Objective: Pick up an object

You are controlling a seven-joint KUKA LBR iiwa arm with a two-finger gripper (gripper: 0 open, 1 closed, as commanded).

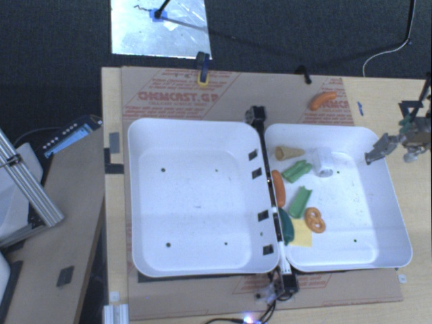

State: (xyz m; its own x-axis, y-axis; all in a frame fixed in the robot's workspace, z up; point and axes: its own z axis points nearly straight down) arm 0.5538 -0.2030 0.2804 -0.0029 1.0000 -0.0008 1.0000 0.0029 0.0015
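Observation:
The right bin holds several small items on its left side: a tan cone, a green piece, a clear cup, an orange sausage shape, a second green piece, a brown pretzel, a yellow piece and a dark teal piece. My gripper hangs at the far right, above the right bin's right rim and well clear of the items. Its fingers stand apart, open, with nothing between them.
The left bin lies beside the right one, with black clips along the shared wall. An orange sausage lies on the cardboard behind the right bin. A yellow-and-blue clamp stands at the cardboard's back edge.

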